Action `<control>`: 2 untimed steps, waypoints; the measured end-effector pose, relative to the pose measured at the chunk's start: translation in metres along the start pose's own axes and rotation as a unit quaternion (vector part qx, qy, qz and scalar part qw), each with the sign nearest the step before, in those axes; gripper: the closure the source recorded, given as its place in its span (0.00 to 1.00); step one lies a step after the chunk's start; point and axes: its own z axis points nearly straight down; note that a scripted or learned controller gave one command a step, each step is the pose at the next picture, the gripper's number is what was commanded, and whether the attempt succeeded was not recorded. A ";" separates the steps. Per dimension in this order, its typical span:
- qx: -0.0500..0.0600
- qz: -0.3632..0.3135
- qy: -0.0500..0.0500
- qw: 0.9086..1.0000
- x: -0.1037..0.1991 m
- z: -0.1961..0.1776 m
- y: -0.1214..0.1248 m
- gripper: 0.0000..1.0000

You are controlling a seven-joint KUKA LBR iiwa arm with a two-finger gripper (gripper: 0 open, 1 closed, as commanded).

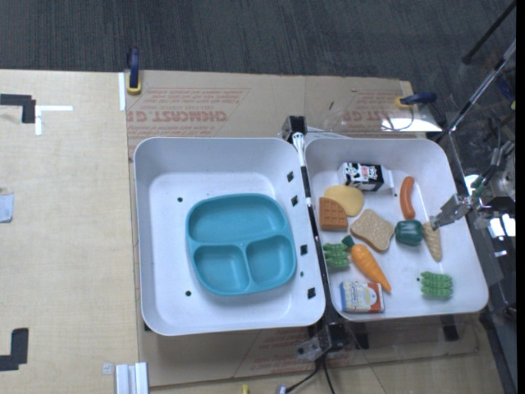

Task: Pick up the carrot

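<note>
While the carrot (370, 268) lies untouched in the right bin (467, 298), just beside the bread slice (373, 230), the hand (449, 213) sits at the bin's three o'clock edge; I cannot tell its grip. Reaching seems unstarted: next it must travel toward nine o'clock and descend

A teal divided plate (240, 243) lies in the left bin (156, 179); the right bin (459, 298) holds a milk carton (362, 175), bread slice (374, 230), sausage (407, 197) and pea pod (435, 284).
</note>
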 end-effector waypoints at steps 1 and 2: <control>0.000 -0.026 0.001 1.000 0.055 0.095 -0.002 0.00; 0.000 -0.038 0.001 0.999 0.120 0.127 -0.025 0.00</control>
